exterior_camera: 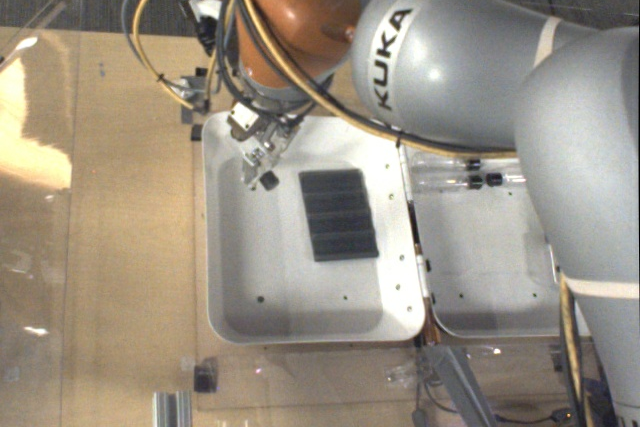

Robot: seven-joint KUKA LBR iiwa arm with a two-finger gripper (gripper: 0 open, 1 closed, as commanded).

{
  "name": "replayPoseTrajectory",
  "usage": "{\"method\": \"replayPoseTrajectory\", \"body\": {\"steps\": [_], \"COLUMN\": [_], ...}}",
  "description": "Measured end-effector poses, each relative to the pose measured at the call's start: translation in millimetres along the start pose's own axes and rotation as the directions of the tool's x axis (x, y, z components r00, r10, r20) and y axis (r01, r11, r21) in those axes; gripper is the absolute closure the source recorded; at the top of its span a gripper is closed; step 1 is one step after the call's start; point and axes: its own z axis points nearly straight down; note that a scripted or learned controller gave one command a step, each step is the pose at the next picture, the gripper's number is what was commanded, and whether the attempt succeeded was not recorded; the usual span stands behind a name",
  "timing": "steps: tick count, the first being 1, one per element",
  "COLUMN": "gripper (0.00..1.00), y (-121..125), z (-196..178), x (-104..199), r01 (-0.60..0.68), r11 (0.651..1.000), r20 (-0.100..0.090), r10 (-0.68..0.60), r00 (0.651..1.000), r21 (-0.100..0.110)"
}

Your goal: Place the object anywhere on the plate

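The grey arm (470, 85) reaches in from the right, its thick links crossing the upper frame. The orange band (295, 5) sits just above the wrist, up and slightly right of the jaws. Below it the gripper (258, 165) points downward and leftward, yellow cables looping off to its upper left

The big grey arm (470, 65) covers the far right corner of the left bin (225, 245) and most of the right bin (500, 305), whose right side is lost behind it. The arm itself runs off the right edge. The gripper (258, 165) is small and dark at its tips; whether anything sits between them is too fine to tell.
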Motion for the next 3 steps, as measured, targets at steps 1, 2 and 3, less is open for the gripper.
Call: {"method": "replayPoseTrajectory", "body": {"steps": [1,2,3], "gripper": [1.00,1.00,1.00], "y": [1.5,0.1,0.5], "z": [46.8,-30.8,-35.7], "x": [-0.4,-0.2,0.0], "r01": [0.488,0.600,0.599], "r11": [0.873,0.800,0.801], "r20": [0.004,0.001,0.003], "r10": [-0.488,-0.600,-0.599], "r00": [0.873,0.800,0.801], "r21": [-0.003,-0.001,-0.001]}}
